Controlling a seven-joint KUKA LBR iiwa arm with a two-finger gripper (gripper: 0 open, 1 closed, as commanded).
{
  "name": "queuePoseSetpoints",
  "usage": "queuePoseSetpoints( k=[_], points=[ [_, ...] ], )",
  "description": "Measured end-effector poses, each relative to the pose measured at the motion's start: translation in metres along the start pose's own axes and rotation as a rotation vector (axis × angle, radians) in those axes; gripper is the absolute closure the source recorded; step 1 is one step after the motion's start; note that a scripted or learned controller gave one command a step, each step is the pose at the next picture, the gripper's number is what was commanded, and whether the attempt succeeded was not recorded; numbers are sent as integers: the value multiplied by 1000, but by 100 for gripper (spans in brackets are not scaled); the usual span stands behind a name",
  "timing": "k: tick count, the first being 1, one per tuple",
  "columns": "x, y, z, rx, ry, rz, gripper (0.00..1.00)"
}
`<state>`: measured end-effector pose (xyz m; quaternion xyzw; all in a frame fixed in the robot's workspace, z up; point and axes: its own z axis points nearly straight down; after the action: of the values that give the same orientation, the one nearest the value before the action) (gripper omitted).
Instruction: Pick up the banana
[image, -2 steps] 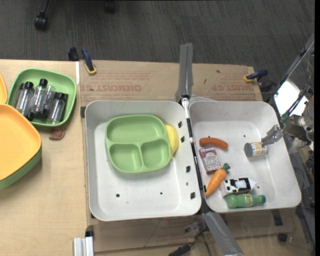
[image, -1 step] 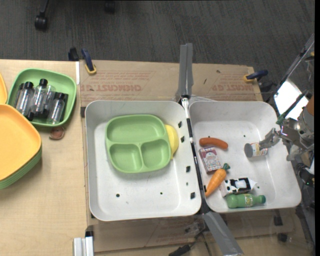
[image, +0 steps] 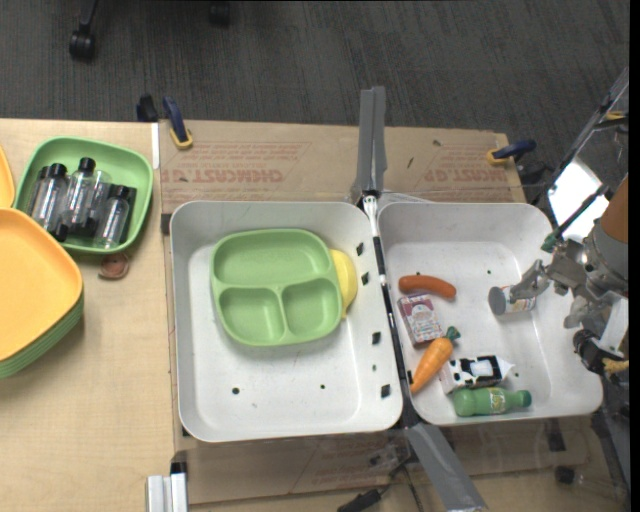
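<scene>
My claw (image: 512, 296) hangs over the right bin (image: 480, 232); I cannot tell its grip. The banana (image: 346, 278) lies in the left bin (image: 280, 390), tucked against the green tray (image: 276, 288).

Arm low at right, tool (image: 512, 297) empty

The banana (image: 345, 278) lies mostly hidden behind the green divided plate (image: 276, 287).

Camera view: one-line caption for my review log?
Banana sits beside the green divided plate in the left bin; hand hangs over the right bin.
</scene>
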<state>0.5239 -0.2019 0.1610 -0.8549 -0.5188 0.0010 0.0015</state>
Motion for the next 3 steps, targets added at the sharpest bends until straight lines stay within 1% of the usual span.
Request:
queuePoseSetpoints(
  k=[1,2,3],
  points=[
    [9,6,20,2,-1,38,0],
    [-24,-40,72,14,11,17,0],
    [-26,-38,63,8,5,22,100]
  ],
)
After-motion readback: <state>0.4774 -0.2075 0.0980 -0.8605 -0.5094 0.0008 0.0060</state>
